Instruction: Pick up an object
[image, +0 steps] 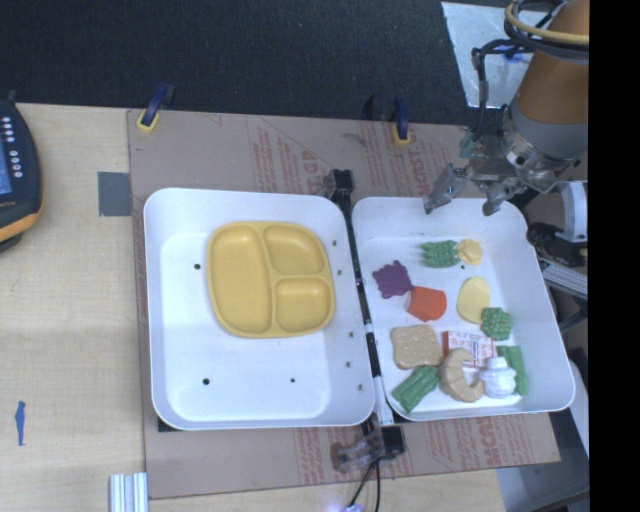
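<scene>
While the gripper (465, 200) hangs over the far edge of the right bin (545, 300), its two dark fingers are seen spread wide apart with nothing between them, so no object is held at this moment. Toy food is crowded into that bin, and any piece could serve as the object to be picked: a green pea pod (438, 253) and a small yellow piece (470, 251) lie nearest the fingers, a purple piece (392, 279) and an orange-red piece (427, 302) sit just behind them toward the centre, and a yellow lemon-like piece (474, 297) rests beside a broccoli floret (495, 322). Toward the near rim a slice of bread (416, 346), a green vegetable (415, 386) and a white bottle-like toy (499, 379) are packed touching or nearly so, which, it may be judged, leaves little room for fingers to be slipped around a single item. More open floor is offered at the far end, around the pea pod, and a descent there looks the least obstructed. The bin's far wall is close under the wrist, so a collision with that rim is the risk to be watched. The left bin (180, 300) is occupied by a yellow divided plate (270, 278), well apart from the gripper, with bare white floor around it.
</scene>
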